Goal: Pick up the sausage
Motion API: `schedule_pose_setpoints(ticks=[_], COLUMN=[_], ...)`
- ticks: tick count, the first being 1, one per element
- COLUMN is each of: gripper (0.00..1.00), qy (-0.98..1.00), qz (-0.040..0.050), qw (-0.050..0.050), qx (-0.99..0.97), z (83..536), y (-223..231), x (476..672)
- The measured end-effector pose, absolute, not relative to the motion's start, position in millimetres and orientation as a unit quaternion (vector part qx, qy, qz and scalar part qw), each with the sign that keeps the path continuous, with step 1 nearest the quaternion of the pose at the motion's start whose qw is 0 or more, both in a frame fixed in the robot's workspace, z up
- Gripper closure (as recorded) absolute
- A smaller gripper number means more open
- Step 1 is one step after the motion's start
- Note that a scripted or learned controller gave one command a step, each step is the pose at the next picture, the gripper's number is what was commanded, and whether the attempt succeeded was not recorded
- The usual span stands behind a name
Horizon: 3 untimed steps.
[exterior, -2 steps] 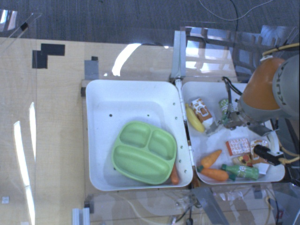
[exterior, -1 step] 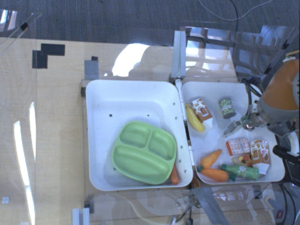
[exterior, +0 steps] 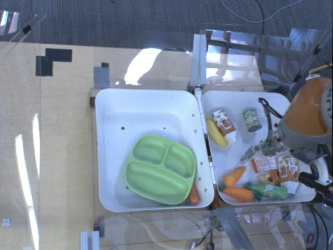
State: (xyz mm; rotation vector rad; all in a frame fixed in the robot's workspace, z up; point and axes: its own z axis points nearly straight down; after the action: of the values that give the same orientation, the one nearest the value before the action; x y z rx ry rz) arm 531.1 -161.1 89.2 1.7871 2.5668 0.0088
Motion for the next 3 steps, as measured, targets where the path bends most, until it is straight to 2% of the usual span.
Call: schedule_pose_setpoints(ticks=[1, 2, 3], gripper=[1.00, 0.00, 0.00], qy=[0.821, 0.821, 0.837], qz=[0.0052, 0.0051, 0.0022], qw=[0.010, 0.010, 0.005], qx=[0.571, 0.571, 0.547], z=[101, 101, 89], y=[-161, -161, -151], x=[534.6, 534.5, 546.6])
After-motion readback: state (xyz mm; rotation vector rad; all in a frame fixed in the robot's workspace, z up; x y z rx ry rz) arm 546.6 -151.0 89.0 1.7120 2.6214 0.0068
